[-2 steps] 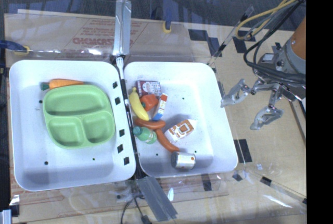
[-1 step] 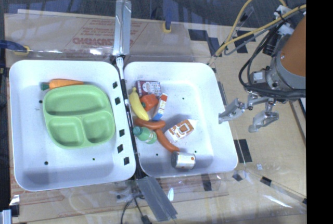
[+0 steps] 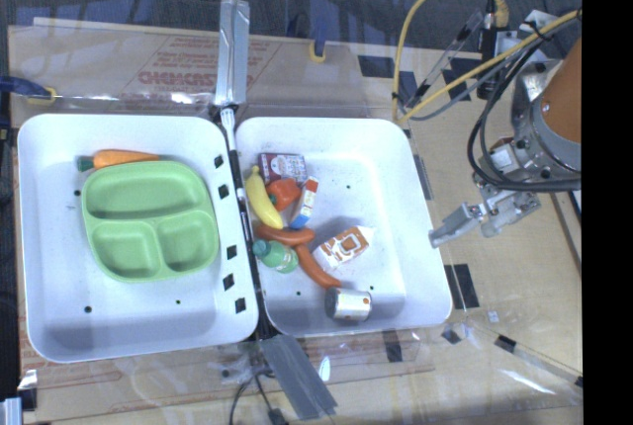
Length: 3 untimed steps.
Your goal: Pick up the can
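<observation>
Near the front wall of the right white bin (image 3: 396, 141), the small silver metal can (image 3: 350, 304) is lying on its side, just beyond an orange sausage-shaped toy (image 3: 318, 270). I am watching the gripper (image 3: 473, 218) hanging outside that bin, carrying nothing; I cannot tell its opening. I am judging approach unstarted: next, reaching over the can. A green divided plastic tray (image 3: 148, 218) is sitting in the left white bin (image 3: 45, 245).

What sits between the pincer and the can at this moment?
In the camera view, the pincer hangs outside the right bin. Between it and the can lie the bin's right wall and bare white floor.
</observation>
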Available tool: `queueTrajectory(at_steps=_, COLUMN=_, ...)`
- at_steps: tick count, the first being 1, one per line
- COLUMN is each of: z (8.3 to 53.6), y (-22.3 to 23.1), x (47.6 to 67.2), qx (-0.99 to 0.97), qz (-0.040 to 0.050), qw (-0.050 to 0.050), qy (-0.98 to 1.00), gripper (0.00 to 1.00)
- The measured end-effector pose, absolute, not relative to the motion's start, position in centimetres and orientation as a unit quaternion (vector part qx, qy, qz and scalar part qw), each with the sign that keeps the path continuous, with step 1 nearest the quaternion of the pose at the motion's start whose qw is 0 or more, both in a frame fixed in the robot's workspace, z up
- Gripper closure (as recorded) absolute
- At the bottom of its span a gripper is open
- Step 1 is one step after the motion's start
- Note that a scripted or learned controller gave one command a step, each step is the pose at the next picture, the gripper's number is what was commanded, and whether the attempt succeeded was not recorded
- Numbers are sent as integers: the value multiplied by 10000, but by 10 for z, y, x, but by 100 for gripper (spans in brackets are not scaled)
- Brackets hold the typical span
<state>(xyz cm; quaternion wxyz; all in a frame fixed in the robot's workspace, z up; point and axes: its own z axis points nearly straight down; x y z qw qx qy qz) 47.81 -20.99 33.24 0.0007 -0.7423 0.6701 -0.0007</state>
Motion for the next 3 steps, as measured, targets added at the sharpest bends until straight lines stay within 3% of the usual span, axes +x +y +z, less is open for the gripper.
queueTrajectory(at_steps=1, z=426, y=-201, x=477, qx=-7989, qz=-6, qw=-2, qy=6014, gripper=0)
queueTrajectory(at_steps=2, z=442, y=-183, x=478, qx=-8734, qz=-3, qw=6, qy=4870, gripper=0)
queueTrajectory(at_steps=3, z=443, y=-145, x=478, qx=-9783, qz=-36, qw=10, qy=2070, gripper=0)
